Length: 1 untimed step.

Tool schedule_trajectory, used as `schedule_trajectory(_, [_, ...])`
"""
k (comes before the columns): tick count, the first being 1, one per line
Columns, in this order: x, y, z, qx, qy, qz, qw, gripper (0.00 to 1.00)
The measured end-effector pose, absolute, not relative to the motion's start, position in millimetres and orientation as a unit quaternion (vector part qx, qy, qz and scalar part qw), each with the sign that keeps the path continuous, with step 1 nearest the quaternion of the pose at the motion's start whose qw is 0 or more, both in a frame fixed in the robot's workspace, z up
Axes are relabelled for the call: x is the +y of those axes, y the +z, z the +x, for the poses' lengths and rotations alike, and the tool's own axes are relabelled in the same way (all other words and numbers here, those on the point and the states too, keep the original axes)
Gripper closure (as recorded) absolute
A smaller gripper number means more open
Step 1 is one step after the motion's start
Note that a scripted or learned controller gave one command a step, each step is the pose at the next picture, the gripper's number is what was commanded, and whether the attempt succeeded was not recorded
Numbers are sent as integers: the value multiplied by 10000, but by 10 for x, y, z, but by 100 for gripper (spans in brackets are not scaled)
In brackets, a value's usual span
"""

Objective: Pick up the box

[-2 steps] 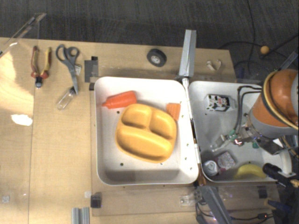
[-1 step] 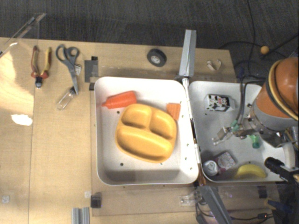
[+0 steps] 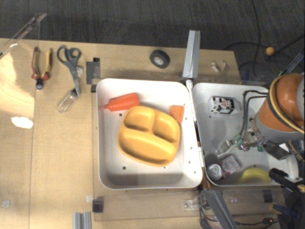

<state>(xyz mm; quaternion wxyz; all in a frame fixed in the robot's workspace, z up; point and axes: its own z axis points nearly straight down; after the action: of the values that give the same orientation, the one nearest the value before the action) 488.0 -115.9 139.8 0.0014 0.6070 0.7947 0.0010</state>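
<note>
The box (image 3: 222,104), white with dark printing too small to read, lies flat at eleven o'clock in the right bin (image 3: 206,128). The gripper (image 3: 233,146) hangs at its five o'clock, well apart; I cannot tell its finger spacing.

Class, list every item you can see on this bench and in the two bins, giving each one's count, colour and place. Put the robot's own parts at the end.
Bins: 2, white, side by side on the bench, left and right.
Divided tray: 1, yellow, middle of left bin.
Bottle: 1, orange, left bin, top left.
Small orange piece: 1, orange, left bin, beside tray.
Box: 1, white with dark print, right bin, upper part.
Banana: 1, yellow, right bin, bottom.
Scissors: 1, grey, bench top left.
Pliers: 1, red-handled, bench far left.
Tape roll: 1, black, bench top.
Arm: 1, grey and orange, over right bin.
End effector: 1, metallic, low in right bin.
</note>
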Motion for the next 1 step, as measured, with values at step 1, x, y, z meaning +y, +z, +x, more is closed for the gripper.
schedule_trajectory(1, [-996, 899, 4910, 7948, 33, 6068, 65, 0])
